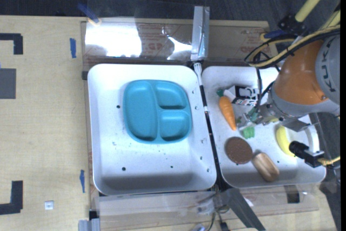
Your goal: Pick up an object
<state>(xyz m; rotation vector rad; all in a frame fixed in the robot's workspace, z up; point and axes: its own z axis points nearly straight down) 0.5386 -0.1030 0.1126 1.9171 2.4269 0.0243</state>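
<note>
In the right bin (227, 170) lie an orange carrot (227, 111), a small green piece (248, 132), a brown round disc (238, 150), a tan bread-like piece (265, 165) and a yellow banana (283, 139). My gripper (255, 114) reaches down into this bin between the carrot and the banana, just above the green piece. The wrist and its orange band (300, 81) cover the fingertips from above. A black and white item (244, 93) sits behind the gripper.
The left bin (108, 116) holds a blue divided plate (158, 110). A clear plastic sheet (140, 38) and a grey upright post (199, 32) stand behind the bins. Cables (270, 51) run along the arm at the right.
</note>
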